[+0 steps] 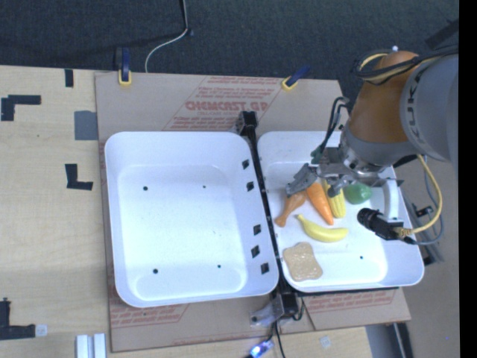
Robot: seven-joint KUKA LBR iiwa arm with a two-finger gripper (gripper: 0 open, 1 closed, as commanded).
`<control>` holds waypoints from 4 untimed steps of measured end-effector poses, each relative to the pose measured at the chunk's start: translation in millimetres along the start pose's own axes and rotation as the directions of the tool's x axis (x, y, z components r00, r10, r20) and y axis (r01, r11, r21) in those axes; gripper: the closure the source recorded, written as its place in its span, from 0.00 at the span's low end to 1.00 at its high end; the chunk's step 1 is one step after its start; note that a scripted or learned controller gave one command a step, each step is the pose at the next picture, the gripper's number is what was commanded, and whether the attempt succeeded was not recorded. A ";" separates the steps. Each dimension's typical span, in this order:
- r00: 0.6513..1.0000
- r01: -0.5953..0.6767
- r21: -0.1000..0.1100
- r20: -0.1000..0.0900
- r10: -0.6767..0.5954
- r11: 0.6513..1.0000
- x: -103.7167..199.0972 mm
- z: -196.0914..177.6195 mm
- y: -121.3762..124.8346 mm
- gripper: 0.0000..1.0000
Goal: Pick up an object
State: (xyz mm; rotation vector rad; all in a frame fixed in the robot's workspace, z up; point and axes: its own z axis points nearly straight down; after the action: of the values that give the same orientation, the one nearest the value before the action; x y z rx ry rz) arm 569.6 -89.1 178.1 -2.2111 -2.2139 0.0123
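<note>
The claw (pixel 319 179) hung low in the right bin (pixel 373 271) — its grip could not be judged. Just beneath lay a carrot (pixel 321 202), touching a banana (pixel 324 231); bread (pixel 302 261) sat nearer the front rim.

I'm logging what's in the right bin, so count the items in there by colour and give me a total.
Orange: 2, a carrot and an orange piece beside it
Yellow: 2, a banana and a corn cob
Green: 1, a green item
Tan: 1, a bread slice
Total: 6
</note>
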 end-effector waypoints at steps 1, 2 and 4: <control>1.000 0.011 -0.013 0.000 -0.011 1.000 97.5 -5.5 13.1 0.00; 1.000 -0.010 -0.007 0.006 0.010 1.000 23.1 -4.2 -84.7 0.00; 1.000 0.002 -0.015 0.004 -0.002 1.000 -4.9 93.4 24.9 0.00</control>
State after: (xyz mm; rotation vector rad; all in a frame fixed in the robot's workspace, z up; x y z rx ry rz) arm 593.2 -93.7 84.4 -2.2186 -2.2249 -0.0002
